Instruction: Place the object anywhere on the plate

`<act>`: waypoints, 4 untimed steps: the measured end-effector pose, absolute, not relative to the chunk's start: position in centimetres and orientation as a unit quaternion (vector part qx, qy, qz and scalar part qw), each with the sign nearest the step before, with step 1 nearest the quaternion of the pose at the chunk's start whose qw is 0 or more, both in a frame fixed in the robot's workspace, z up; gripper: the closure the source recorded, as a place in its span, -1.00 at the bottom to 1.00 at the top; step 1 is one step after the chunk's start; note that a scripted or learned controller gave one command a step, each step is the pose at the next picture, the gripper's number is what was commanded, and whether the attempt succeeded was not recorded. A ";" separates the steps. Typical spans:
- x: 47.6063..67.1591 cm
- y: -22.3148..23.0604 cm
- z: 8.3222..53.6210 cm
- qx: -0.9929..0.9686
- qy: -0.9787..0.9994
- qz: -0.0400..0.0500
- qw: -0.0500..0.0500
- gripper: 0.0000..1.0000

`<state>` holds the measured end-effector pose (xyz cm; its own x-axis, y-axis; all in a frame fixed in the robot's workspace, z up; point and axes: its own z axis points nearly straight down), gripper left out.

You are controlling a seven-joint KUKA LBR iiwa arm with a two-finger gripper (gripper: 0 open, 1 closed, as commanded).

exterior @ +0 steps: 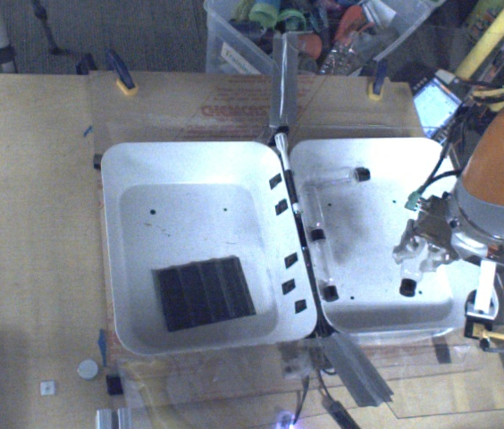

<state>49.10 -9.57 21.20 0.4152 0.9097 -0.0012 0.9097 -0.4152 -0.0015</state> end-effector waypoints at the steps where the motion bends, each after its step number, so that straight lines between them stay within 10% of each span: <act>1: 51.3 5.7 30.1 -0.770 -0.638 0.000 0.000 1.00; 2: 56.8 4.5 43.5 -0.647 -0.762 -0.001 -0.002 1.00; 3: 61.5 7.5 43.5 -0.507 -0.862 -0.002 -0.003 1.00; 4: 61.1 -2.0 43.5 -0.666 -0.746 0.000 -0.001 1.00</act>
